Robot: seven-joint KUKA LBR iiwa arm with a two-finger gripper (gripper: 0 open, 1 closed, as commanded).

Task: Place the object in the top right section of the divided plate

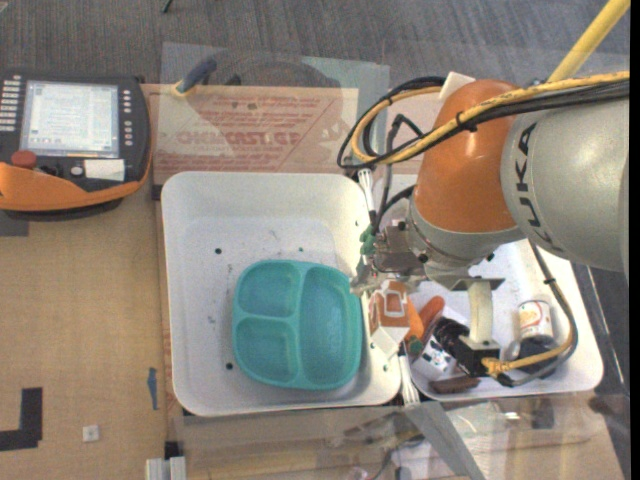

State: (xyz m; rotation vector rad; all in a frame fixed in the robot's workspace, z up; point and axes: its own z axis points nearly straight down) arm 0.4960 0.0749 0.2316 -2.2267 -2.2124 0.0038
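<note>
A teal divided plate [297,324] with three sections lies in the left white bin [200,208], toward its front right. My gripper [383,290] hangs low over the wall between the two bins, just right of the plate's right edge. A small orange and white object [389,309] sits right under it, at the left edge of the right bin. Whether the gripper holds this object cannot be told, because the wrist and the big orange joint [470,168] cover much of that area.
The right bin [585,363] holds an orange carrot-like piece [427,314], a white bottle [480,314], a small white can with an orange label [533,318] and a brown item [455,384] at its front. An orange-edged control tablet [70,138] lies at the far left.
</note>
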